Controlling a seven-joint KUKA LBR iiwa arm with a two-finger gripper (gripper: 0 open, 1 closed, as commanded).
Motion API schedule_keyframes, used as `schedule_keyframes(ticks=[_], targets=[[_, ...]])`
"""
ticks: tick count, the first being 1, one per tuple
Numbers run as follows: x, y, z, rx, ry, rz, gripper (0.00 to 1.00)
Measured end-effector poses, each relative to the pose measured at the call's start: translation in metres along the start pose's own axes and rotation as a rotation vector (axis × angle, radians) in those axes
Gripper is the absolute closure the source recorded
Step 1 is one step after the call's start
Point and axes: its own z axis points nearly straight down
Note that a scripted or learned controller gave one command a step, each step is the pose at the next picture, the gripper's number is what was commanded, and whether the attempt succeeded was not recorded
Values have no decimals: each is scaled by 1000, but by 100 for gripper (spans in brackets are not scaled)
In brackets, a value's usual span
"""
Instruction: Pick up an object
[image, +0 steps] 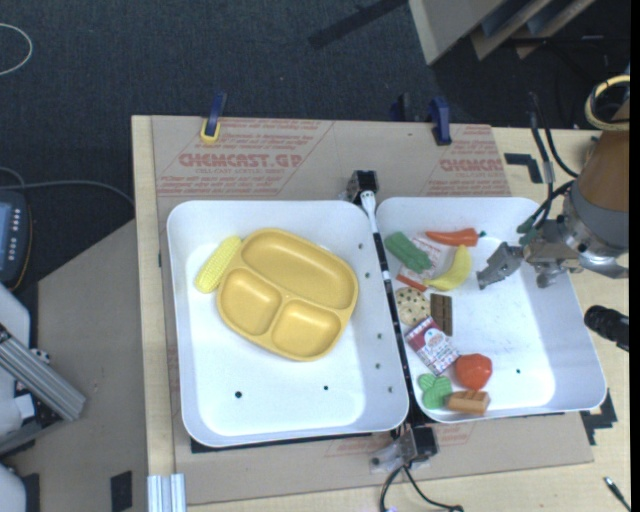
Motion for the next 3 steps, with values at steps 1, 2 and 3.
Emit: schedule_keyframes(ticks=[1, 2, 3], targets=[[0, 3, -7, -14, -2, -3, 0], [7, 10, 42, -7, 0, -4, 0], [9, 15, 104, -8, 0, -3, 0]])
